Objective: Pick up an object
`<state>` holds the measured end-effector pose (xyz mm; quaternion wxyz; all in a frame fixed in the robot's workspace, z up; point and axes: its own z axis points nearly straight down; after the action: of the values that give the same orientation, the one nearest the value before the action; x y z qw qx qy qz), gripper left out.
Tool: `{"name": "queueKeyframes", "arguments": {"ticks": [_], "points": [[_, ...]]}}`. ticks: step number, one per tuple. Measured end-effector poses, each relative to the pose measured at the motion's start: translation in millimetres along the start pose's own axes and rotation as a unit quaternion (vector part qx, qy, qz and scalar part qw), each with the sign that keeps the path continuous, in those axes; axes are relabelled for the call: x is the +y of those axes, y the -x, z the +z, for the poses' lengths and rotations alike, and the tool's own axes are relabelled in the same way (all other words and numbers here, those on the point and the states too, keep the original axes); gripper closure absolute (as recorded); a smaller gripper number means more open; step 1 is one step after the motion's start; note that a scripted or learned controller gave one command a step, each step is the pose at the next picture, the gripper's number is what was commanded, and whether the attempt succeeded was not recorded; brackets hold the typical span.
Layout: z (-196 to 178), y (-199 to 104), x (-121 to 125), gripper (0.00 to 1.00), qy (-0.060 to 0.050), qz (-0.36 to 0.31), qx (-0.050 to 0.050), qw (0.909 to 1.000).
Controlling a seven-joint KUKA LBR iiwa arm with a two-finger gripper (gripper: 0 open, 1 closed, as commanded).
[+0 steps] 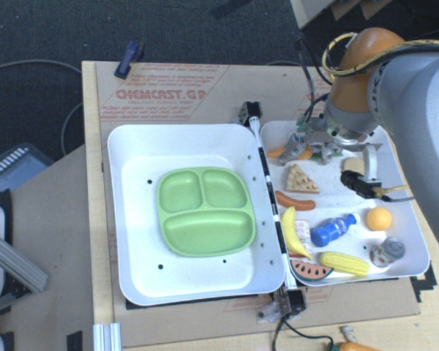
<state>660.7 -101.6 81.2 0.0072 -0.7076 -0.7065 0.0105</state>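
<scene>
**Figure.** Slanted overhead view of the bench during the pick-up task.

The gripper [306,149] sits low over the far-left corner of the right bin [410,232], on the grey arm [417,86] that reaches in from the right. The wrist hardware masks the tip, so it cannot be told whether the gripper is released or clenched, and nothing can be seen held in it.

The candidate objects all lie in this right bin:
- A small orange piece [276,152], possibly a toy carrot, lies just left of the gripper against the bin's left wall.
- A pizza slice [301,180] lies just on the near side of the gripper.
- Nearer again are a sausage [295,201], a banana [291,234] and a blue bottle [333,229].
- An orange fruit [379,219] lies to the right.
- A corn cob [344,263], a watermelon slice [310,270] and a grey can [388,251] line the near edge.

The left bin [132,167] holds a green divided plate [205,210].

Judged from this pose, the step in hand is the descent onto a target. To do it well:
- Commit to a single item.
- Centre the gripper over its narrow axis.
- Keep clear of the bin wall, which crowds the orange piece.
- Close only once the item is fully straddled.

The flat pizza slice would probably demand a very low approach.
</scene>
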Motion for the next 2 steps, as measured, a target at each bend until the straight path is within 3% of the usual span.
{"name": "queueKeyframes", "arguments": {"ticks": [1, 2], "points": [[-11, -5, 1, 0.0, 0.003, 0.0, 0.0, 1.0], [1, 1, -135, 0.0, 0.011, 0.0, 0.003, 0.9999]]}}
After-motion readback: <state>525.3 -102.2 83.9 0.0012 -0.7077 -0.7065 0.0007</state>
